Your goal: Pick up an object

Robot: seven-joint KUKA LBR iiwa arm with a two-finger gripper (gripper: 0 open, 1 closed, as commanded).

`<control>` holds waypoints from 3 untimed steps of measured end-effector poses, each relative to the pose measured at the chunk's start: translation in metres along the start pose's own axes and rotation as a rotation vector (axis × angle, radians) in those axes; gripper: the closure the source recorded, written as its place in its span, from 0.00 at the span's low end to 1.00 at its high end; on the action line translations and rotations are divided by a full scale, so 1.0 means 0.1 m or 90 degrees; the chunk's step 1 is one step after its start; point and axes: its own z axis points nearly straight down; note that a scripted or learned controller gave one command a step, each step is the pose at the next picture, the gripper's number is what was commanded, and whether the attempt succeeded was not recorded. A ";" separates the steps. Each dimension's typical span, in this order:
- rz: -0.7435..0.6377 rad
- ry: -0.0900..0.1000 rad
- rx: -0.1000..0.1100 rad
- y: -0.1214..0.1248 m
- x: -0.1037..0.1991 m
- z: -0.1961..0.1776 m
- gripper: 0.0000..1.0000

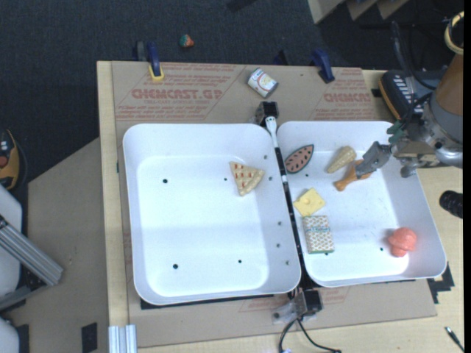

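Note:
My gripper (391,163) hangs over the upper right part of the right bin (427,219), open, with nothing between its fingers. One fingertip (374,156) is close to the end of an orange stick-shaped toy (349,180). Left of that lie a beige piece (341,158) and a brown oval piece (298,159). A yellow cheese wedge (309,201) and a green patterned packet (319,234) sit lower in the same bin, and a pink-red lump (402,241) is at its lower right. A pizza-slice toy (246,176) lies in the left bin (147,197).
A small white box (262,82) rests on the cardboard board (184,94) behind the bins. Blue clamps (154,59) (321,65) hold the board's far edge. A black clip (268,112) sits where the two bins meet.

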 end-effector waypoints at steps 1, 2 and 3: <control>-0.005 0.002 0.004 0.53 0.65 0.96 0.00; -0.002 0.000 -0.001 0.56 0.82 0.90 0.00; -0.002 0.000 -0.003 0.77 1.05 0.90 0.00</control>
